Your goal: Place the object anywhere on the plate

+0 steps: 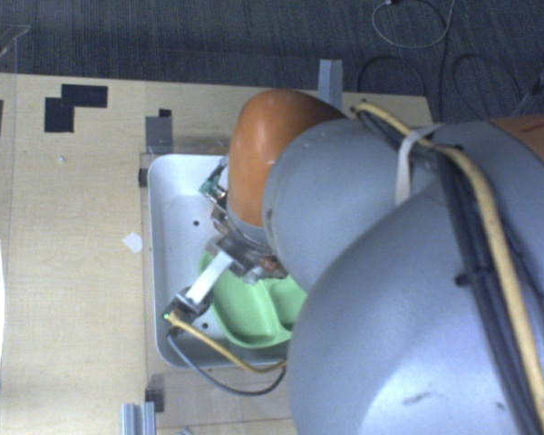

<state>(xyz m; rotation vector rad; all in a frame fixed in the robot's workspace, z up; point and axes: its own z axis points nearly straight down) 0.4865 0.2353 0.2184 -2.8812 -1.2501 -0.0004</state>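
Patience matters: the gripper [247, 263] hangs just above the green plate [245, 320] in the white bin [174, 207], but the arm [390, 243] hides the object and I cannot tell the gripper's state. I'd descend slowly toward the plate's middle before releasing.
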